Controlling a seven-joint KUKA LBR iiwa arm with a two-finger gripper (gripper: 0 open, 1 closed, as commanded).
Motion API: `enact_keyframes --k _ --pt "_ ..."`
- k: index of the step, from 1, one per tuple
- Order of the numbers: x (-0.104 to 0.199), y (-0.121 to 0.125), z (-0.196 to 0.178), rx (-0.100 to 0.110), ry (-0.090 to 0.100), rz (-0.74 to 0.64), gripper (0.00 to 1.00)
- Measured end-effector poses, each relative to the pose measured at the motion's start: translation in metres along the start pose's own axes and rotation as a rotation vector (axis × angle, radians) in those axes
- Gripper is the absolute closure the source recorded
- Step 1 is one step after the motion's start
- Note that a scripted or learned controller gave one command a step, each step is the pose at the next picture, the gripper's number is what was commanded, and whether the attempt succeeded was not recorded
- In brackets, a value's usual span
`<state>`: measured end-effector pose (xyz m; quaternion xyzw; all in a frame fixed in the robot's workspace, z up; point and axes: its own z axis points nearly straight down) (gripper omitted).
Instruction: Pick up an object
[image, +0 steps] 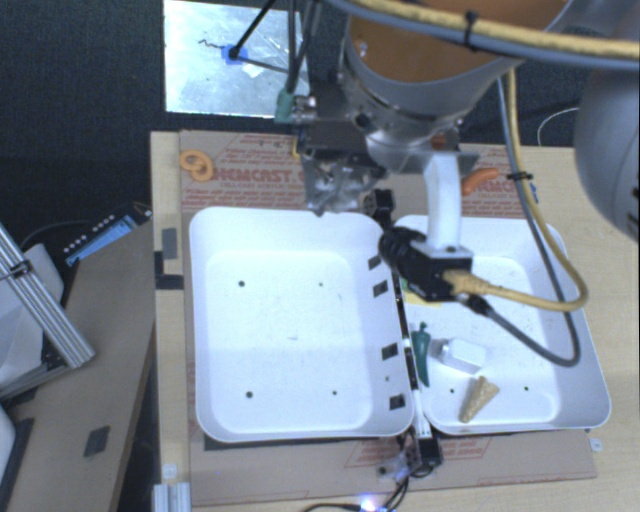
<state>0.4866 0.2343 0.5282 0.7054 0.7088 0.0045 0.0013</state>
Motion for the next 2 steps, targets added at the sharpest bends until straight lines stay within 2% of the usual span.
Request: enact_keyframes --k 1,2 --pt "0.000 0.000 -0.007 0.006 -0.003 0.000 1.00" --pt "-0.001 -0.001 0.095 0.015 -0.008 0.004 1.00"
